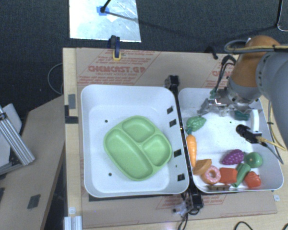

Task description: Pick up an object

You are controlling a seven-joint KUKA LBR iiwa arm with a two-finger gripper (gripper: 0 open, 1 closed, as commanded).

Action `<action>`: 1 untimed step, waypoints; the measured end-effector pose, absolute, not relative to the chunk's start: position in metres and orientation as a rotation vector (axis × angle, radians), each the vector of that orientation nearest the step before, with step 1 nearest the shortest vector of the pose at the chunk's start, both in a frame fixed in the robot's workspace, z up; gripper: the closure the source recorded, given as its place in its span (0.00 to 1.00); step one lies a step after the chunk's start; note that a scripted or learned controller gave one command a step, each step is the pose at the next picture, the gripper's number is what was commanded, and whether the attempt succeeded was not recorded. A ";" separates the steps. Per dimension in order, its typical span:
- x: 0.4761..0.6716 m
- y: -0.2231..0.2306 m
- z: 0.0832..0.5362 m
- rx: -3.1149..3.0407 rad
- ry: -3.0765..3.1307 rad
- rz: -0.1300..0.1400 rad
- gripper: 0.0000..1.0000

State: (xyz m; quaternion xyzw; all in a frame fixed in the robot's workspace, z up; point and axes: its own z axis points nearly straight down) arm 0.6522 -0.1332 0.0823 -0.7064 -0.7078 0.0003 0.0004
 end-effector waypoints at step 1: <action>0.654 -0.133 0.097 -2.222 -2.228 -0.006 1.00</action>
